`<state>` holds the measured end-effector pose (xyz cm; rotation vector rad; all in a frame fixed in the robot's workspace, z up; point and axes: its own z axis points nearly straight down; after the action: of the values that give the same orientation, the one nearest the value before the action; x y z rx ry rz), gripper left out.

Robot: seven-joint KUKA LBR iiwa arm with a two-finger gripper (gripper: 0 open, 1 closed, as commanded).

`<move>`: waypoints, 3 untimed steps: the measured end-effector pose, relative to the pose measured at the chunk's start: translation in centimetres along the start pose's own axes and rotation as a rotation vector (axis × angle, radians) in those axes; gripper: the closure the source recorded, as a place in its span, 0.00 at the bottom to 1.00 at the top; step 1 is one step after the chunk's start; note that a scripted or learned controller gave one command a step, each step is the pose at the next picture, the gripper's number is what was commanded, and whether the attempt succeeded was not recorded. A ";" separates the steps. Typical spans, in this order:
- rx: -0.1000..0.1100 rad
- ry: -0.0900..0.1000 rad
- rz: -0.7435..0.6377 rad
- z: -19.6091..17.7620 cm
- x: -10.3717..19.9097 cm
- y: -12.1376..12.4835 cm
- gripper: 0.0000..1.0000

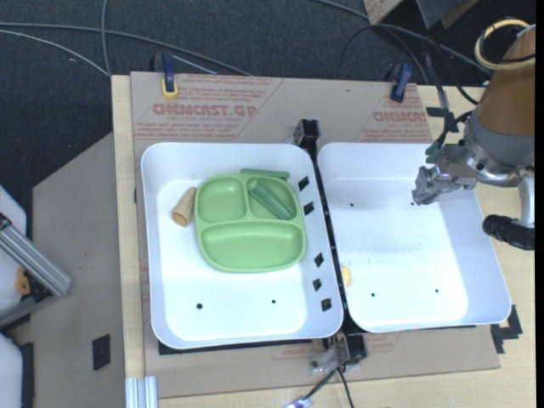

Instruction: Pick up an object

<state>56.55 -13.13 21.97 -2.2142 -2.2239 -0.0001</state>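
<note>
The grey arm with its orange band (510, 83) reaches in from the right, and its two-finger gripper (425, 187) hangs over the upper right part of the right-hand shallow white bin (476, 313). The tool is small and dark against the white floor, and I cannot tell whether the jaws stand wide or narrow; nothing can be seen between them.

The things that could be picked up lie in the left-hand shallow white bin (170, 313), well apart from the jaws and across the dark divider (313, 219) where the two bins meet. A light green plastic divided plate (246, 245) with three compartments sits near the middle of that bin. In its upper right compartment lies a darker green oblong piece (274, 198), tilted, and a flat dark green strip (265, 174) rests just beside the plate's upper rim. A small tan cone-shaped object (183, 206) lies touching or just beside the plate's left edge.

A tiny yellowish bit (345, 275) shows at the left wall of the right bin, near the divider and below the level of the jaws.

Both bins rest on a brown board counter (221, 100) with red printing, held by blue clamps (169, 73) at its far edge.
</note>
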 end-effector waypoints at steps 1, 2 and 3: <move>-0.002 0.001 -0.002 -1.0 5.2 0.0 1.00; -0.004 -0.001 -0.002 -0.9 10.6 1.8 1.00; -0.004 0.000 -0.002 -0.8 15.6 3.1 1.00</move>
<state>59.57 2.50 22.75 -2.2142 -2.2279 -0.0043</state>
